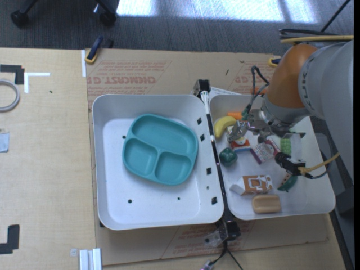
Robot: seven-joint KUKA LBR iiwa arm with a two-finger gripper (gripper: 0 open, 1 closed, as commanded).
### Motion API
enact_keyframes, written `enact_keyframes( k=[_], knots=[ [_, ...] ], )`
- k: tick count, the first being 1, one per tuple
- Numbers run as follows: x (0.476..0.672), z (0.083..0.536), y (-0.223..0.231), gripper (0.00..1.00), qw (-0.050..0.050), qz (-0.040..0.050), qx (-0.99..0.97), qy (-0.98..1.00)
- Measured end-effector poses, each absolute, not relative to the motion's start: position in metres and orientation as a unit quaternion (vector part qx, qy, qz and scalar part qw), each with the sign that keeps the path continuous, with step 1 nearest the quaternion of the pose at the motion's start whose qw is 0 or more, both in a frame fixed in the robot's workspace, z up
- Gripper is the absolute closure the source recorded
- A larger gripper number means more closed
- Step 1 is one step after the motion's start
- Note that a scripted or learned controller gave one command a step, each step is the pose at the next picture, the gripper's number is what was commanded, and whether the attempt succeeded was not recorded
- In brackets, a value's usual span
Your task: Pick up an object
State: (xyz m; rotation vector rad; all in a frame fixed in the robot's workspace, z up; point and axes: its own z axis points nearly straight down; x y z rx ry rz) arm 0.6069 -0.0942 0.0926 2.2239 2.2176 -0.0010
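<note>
- Teal tray point(161, 149) flat in left bin point(107, 167), untouched.
- Banana point(224, 125) at top left of right bin point(320, 198), long axis slanted, tip toward upper right.
- Gripper point(243, 129) low just beside banana; jaws unclear, cannot tell if open or closed.
- Nothing lifted yet; grasp and lift remain, by judgement.

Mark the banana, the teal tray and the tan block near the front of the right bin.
banana point(224, 125): camera view, middle of its yellow curve.
teal tray point(160, 149): camera view, ridge between its compartments.
tan block point(266, 203): camera view, centre of its top face.
</note>
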Motion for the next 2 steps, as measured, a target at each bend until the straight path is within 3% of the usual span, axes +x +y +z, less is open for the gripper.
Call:
enact_keyframes(
  k=[1,2],
  knots=[
    [0.607,0.102,-0.095,1.00,0.000,-0.0008,0.708,0.706],
    [0.656,0.203,-0.065,1.00,0.000,-0.0005,0.706,0.708]
  ],
)
